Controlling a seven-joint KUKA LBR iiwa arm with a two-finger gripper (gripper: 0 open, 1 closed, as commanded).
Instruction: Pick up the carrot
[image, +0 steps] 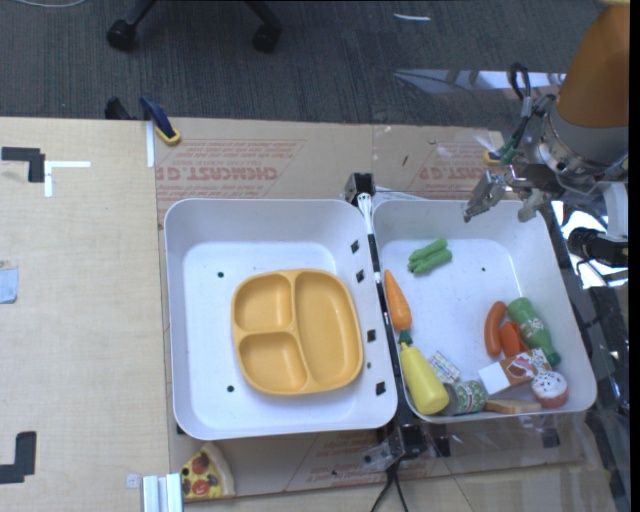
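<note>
The carrot (397, 301) is orange with a green stub at its lower end. It lies along the left wall of the right bin (470, 232), just above a yellow bottle. My gripper (504, 202) hangs over the bin's far right corner, well up and to the right of the carrot. Its two fingers are spread apart and nothing sits between them.
The left bin (200, 240) holds a yellow divided plate (297, 329). In the right bin lie green pea pods (430, 256), a yellow bottle (422, 380), a red sausage (494, 328), a green bottle (530, 326) and several small toys at the near right corner.
</note>
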